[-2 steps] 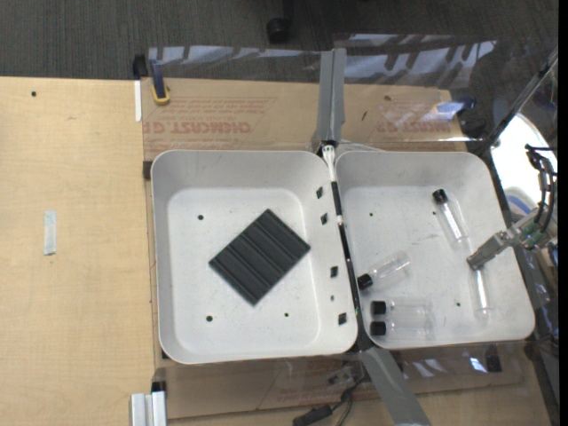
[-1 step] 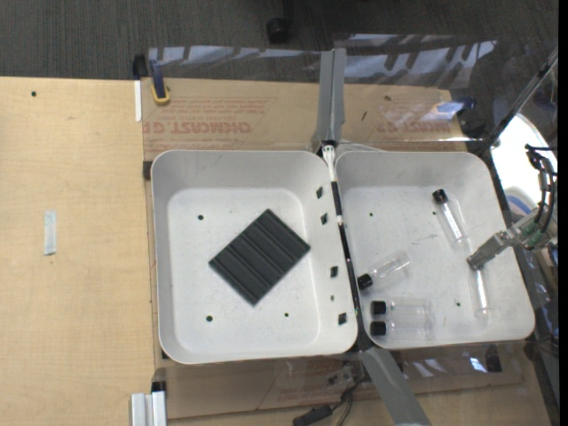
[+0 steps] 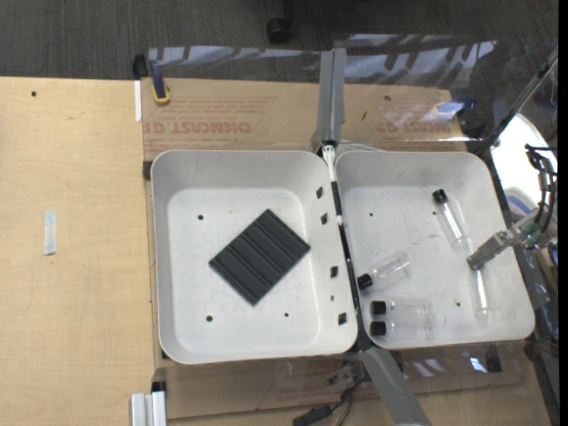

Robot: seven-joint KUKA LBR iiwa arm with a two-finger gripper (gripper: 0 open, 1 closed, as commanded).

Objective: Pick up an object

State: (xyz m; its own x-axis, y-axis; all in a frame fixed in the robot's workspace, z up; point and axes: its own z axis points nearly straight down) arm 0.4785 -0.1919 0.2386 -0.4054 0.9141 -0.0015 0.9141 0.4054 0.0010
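Nearest the camera, along the front wall of the right bin (image 3: 497, 238), lay two clear vials (image 3: 401, 313) with black caps, side by side and close to the front-left corner, their caps toward the divider between the bins. A third clear vial (image 3: 383, 272) lay tilted just behind them, and a fourth vial (image 3: 449, 216) rested toward the back-right corner, cap pointing to the back wall. A fifth tube (image 3: 480, 293) seemed to lie against the right wall — faint, and hard to make out against the white.

The gripper (image 3: 487, 253) hung over the right edge of that bin, slanting down toward the floor between the fourth vial and the wall tube; nothing could be seen between its tips, and whether it was released or clenched I could not tell (the end was small and grey against glare).

In the left bin (image 3: 164, 238) a dark ribbed pad (image 3: 260, 256) lay flat near the middle, turned diamond-wise — well apart from the arm's reach at that moment, so a vial looked the likelier target.
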